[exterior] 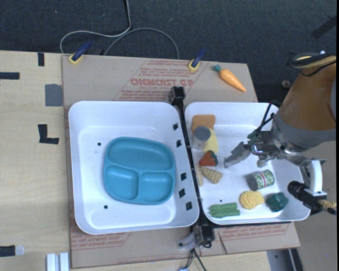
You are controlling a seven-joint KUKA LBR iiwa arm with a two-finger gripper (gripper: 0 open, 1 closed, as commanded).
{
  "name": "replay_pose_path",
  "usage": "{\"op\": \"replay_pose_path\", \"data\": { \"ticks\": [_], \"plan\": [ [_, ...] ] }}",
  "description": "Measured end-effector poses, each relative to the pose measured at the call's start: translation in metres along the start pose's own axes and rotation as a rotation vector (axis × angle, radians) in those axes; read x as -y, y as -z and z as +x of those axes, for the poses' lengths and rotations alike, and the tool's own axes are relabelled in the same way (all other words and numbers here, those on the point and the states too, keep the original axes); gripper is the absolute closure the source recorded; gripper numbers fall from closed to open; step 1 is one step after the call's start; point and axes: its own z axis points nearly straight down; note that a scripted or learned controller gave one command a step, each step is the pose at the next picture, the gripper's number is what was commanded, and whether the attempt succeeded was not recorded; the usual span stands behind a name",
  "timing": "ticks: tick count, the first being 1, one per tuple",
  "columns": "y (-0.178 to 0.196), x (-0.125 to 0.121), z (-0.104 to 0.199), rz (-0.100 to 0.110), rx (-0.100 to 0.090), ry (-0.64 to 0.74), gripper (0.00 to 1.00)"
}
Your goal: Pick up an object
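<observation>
The right bin (237, 114) holds several toy foods. An orange slab (203, 121), a grey cup (201, 134) and a yellow piece (213, 144) lie near its left wall. Below them are a red vegetable (208, 159) and a beige cone (212, 176). A small can with a green label (261, 179), a yellow corn cob (251, 199), a green pea pod (224, 209) and a dark green piece (276, 201) lie along the front. My gripper (240, 154) hangs over the middle of this bin, right of the red vegetable and up-left of the can. Nothing shows in its grasp.
The left bin (85, 123) holds a blue divided plate (139, 170). A toy carrot (231, 79) lies on the cardboard behind the right bin. A black divider (183, 145) separates the bins. The arm's grey body (305, 112) covers the right bin's right side.
</observation>
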Motion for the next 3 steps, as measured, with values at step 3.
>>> {"op": "replay_pose_path", "data": {
  "ticks": [3],
  "plan": [
    [-0.144,-0.128,0.002,-0.005,0.001,0.001,0.00]
  ]
}}
